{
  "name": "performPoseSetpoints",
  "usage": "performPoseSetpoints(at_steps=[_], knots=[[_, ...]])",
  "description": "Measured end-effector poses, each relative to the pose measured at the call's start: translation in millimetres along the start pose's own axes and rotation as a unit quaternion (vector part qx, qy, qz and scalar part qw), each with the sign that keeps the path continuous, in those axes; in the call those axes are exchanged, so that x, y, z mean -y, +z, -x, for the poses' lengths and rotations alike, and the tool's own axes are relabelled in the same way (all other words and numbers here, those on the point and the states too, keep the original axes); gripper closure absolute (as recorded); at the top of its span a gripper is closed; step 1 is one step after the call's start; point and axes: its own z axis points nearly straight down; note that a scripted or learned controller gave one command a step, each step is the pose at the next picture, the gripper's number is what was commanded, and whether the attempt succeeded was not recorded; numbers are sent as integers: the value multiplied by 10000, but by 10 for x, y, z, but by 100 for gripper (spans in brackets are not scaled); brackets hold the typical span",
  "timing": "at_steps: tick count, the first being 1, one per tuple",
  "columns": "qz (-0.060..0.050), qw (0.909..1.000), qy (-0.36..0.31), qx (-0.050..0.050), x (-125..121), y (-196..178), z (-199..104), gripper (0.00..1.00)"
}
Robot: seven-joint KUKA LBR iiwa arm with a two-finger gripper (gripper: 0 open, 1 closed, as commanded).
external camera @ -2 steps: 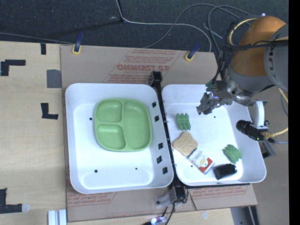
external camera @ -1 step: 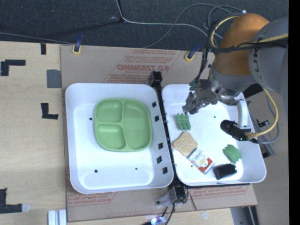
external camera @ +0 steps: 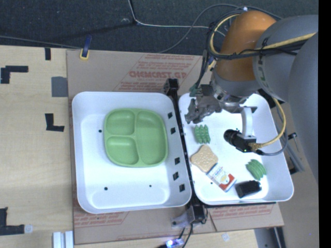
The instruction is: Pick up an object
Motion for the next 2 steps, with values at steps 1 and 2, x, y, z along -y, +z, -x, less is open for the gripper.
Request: performPoseSetpoints(at_steps=[1,2], knots=[[0,10000,13,10,-52,84,-448,100],[-5,10000,3,5,78,116,-1020,100]])
